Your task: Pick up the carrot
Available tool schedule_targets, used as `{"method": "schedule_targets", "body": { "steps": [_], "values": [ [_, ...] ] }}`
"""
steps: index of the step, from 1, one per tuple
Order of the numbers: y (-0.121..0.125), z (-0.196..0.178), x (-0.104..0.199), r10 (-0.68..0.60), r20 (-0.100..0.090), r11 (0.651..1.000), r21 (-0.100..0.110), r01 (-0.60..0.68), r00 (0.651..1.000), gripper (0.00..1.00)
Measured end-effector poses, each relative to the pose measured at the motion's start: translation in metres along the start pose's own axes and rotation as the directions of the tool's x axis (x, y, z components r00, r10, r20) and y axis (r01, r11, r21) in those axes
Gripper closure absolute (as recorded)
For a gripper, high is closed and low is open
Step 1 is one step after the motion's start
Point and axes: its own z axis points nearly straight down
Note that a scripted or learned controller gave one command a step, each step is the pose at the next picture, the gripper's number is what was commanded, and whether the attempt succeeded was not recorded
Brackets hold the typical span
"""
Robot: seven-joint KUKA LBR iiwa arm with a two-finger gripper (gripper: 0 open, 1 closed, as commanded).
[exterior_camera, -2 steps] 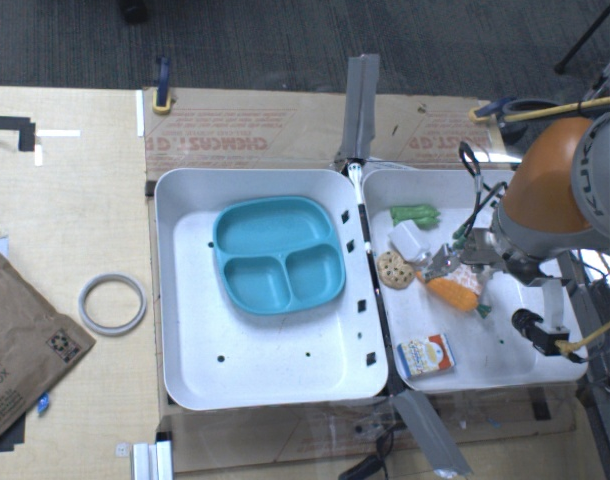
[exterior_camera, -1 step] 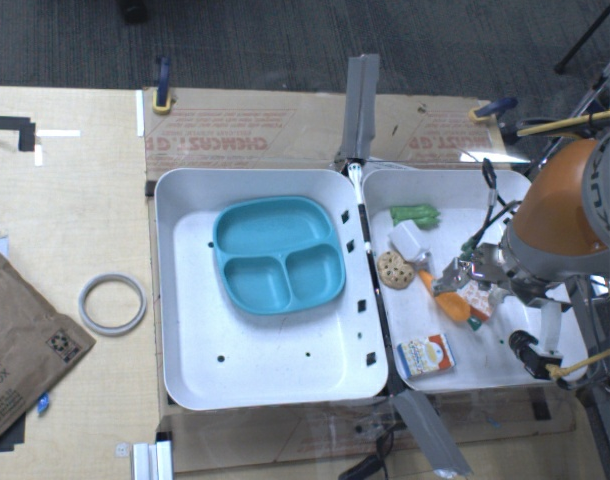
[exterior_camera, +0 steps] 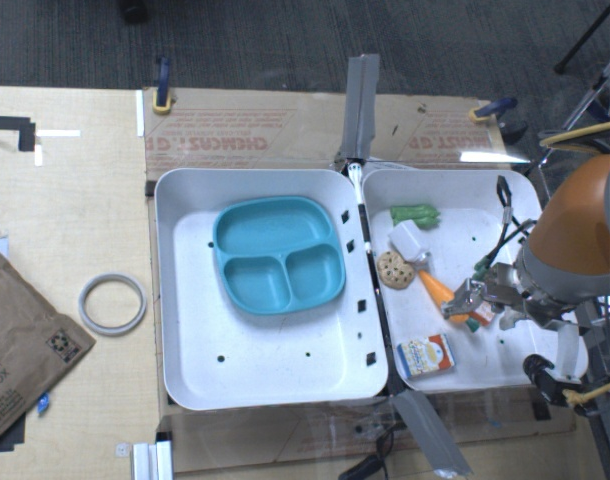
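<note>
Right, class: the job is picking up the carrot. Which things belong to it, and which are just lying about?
Job: carrot, gripper.

Lying about: blue tray, cookie, green toy, small carton, tape roll.

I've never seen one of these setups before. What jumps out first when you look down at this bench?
The bright blue divided plate sits alone in the left white bin. In the right bin lies a cluster of toy food: an orange carrot, a cookie, a green vegetable and a small carton. The grey arm's gripper reaches in from the right, right at the carrot's lower end.
</note>
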Motion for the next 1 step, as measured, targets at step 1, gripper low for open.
{"method": "schedule_targets", "body": {
  "steps": [1],
  "values": [
    [0.038,0.0253,0.0263,0.124,0.002,0.992,-0.016,-0.124,0.992,0.0]
  ]
}}
